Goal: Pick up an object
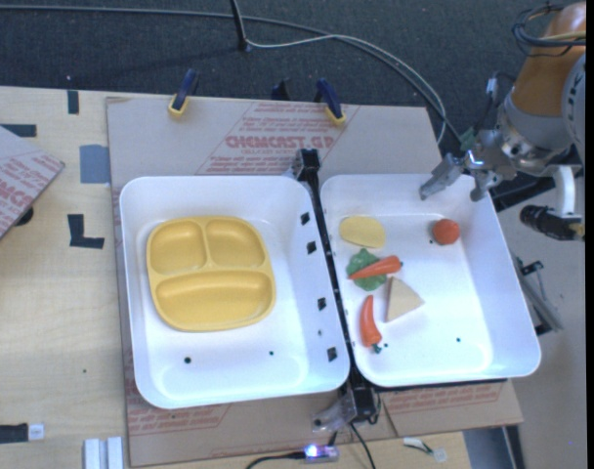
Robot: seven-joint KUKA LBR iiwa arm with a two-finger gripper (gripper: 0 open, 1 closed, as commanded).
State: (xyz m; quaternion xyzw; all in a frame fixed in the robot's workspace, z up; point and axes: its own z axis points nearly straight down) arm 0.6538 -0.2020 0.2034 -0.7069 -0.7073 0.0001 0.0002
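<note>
The hand [456, 178] hangs over the far right corner of the right bin [492, 340], its two fingers spread apart with nothing between them. The nearest piece is a small red ball [445, 231], which lies just below the hand on the bin floor and stands apart from the other pieces. To its left lies a yellow oval piece [362, 231]; below that, a carrot [379, 266] rests across a green leafy piece [363, 272], the two touching. A pale wedge [403, 299] lies just beside a red pepper [370, 321], close to the divider [321, 262] between the bins. The right half of the right bin floor is bare (white surface from the ball down to the near rim). The left bin [141, 262] holds a yellow tray [211, 272] with three compartments, well apart from the hand. Two blue clamps [184, 94] grip the far edge of the cardboard sheet [268, 140] under the bins, and a black cable [375, 52] runs across behind it.
</note>
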